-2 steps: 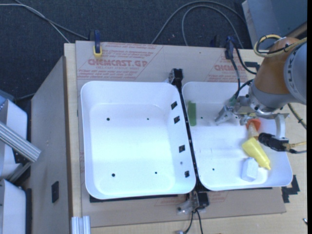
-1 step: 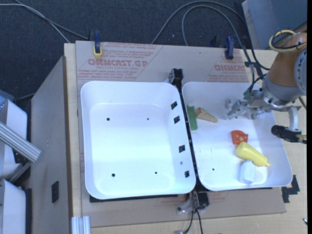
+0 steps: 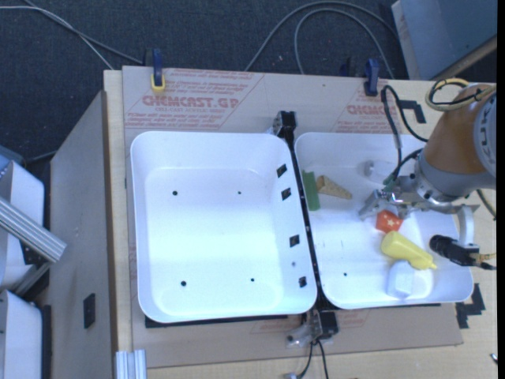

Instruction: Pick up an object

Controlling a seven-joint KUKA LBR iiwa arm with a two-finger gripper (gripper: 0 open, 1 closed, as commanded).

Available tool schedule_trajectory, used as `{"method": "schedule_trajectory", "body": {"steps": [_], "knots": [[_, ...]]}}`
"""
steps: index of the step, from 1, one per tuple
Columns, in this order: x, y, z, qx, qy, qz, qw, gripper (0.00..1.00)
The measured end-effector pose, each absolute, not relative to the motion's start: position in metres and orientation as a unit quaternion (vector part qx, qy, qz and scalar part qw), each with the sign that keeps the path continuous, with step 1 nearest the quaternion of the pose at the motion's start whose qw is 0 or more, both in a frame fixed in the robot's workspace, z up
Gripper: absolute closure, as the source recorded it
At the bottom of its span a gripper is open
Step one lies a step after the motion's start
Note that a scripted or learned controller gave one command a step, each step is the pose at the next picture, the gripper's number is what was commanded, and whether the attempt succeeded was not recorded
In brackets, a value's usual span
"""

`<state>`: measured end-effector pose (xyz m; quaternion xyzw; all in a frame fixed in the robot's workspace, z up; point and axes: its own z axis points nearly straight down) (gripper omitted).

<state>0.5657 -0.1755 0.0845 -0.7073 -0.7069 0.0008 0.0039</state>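
Observation:
The right bin (image 3: pixel 347 290) holds several objects. An orange-red object (image 3: pixel 387 222) lies toward its right side. A yellow object (image 3: pixel 406 249) sits just below it, and a white one (image 3: pixel 403 281) lies near the front rim. A green strip (image 3: pixel 311 191) and a tan wedge (image 3: pixel 334 188) lie close to the divider. A small grey piece (image 3: pixel 368 166) rests near the back. My gripper (image 3: pixel 377 205) hangs low over the right bin, just above and left of the orange-red object. Nothing shows held in it.
The left bin (image 3: pixel 158 164) is a white tray with black dots on its floor. Black clips (image 3: pixel 284 194) line the divider between the bins. The grey and orange arm (image 3: pixel 458 152) covers the right bin's far right side. Cables cross the bench's back edge.

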Motion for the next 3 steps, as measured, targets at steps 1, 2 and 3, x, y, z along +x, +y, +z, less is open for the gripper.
{"method": "schedule_trajectory", "body": {"steps": [1,2,3], "knots": [[0.569,-0.177,0.096,-0.707,-0.707,-0.0008,0.0,1.0],[0.569,-0.177,0.096,-0.707,-0.707,-0.0007,0.0,0.0],[0.531,-0.126,0.112,-0.706,-0.708,-0.0002,0.003,0.0]]}}
